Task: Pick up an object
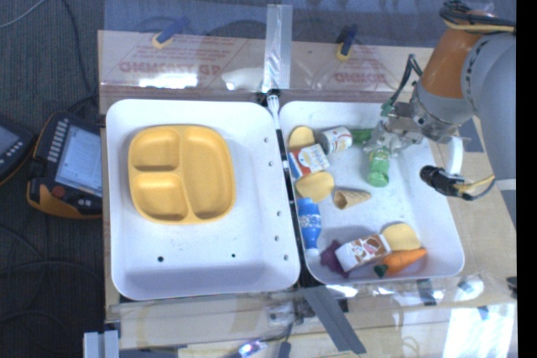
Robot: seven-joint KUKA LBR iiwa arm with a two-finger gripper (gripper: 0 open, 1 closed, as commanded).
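At the far left of the frame a teach pendant point(65, 166) lies on the dark floor, outside the bench. The left bin point(159, 268) fills the left-centre and holds a yellow divided plate point(180, 173) in its upper half; the lower part of this bin is bare white floor with room along its bottom and right edges.

The right bin point(436, 218) carries the clutter. Along its left wall sit a small yellow piece point(301, 137), a red and white packet point(312, 158), a yellow chip-shaped piece point(315, 184) and a blue bottle point(309, 222), packed close to one another. A white can point(336, 140) lies near the top, an ice cream cone point(351, 198) in the middle, and a green bottle point(378, 166) just right of centre. At the lower edge a purple and white carton point(359, 252), a yellow round piece point(400, 236) and a carrot point(401, 262) crowd together. The right-centre of this bin is open.

The arm enters from the upper right, orange band point(443, 63) above the wrist, angled down and left. The gripper point(388, 138) hangs directly over the top of the green bottle, seemingly touching it; whether its fingers are spread or closed I cannot tell.
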